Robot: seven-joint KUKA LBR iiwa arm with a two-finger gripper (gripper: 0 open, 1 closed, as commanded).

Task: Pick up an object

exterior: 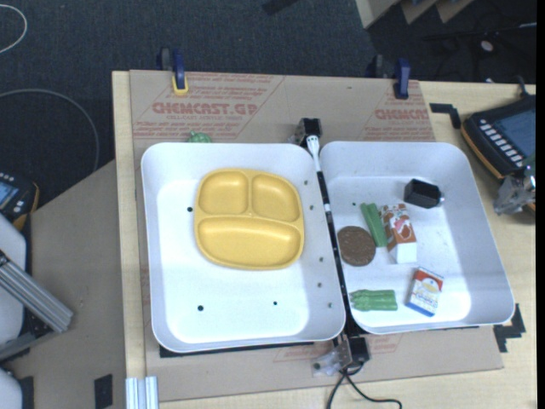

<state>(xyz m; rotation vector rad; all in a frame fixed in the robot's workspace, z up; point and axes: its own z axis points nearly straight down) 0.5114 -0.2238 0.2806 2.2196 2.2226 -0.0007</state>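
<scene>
finger state cannot be told. the black block lies in the right bin, apart from the clutter; it is judged best taken squarely from above.

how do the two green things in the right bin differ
The green stick is long, thin and dark green, and lies almost straight up the view beside the brown disc. The green lump is shorter, thicker and lighter green, and lies crosswise near the front rim of the right bin. The stick looks smooth; the lump looks bumpy. Both lie flat in the same bin.
</scene>
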